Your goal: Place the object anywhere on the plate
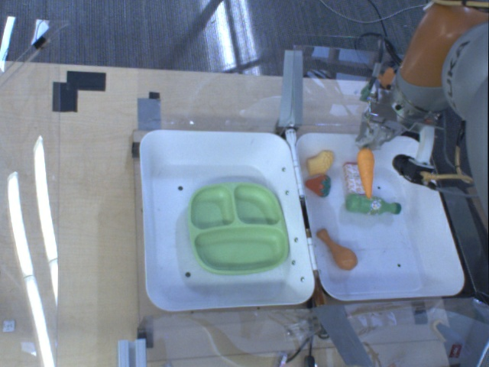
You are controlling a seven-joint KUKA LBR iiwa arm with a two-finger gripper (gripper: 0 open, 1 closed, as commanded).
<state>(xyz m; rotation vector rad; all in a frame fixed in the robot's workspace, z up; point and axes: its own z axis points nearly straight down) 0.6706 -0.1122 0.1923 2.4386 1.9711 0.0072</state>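
Jaws (374, 134) sit at back of right bin (428, 274), just above the toy carrot's (366, 171) top end; can't tell if spread or pinching. Carrot lies in right bin, touching the green bottle (371, 205). Judgement: grip carrot mid-body w/o nudging bottle, lift straight, then carry over divider to green plate (238, 229) in left bin (164, 205).
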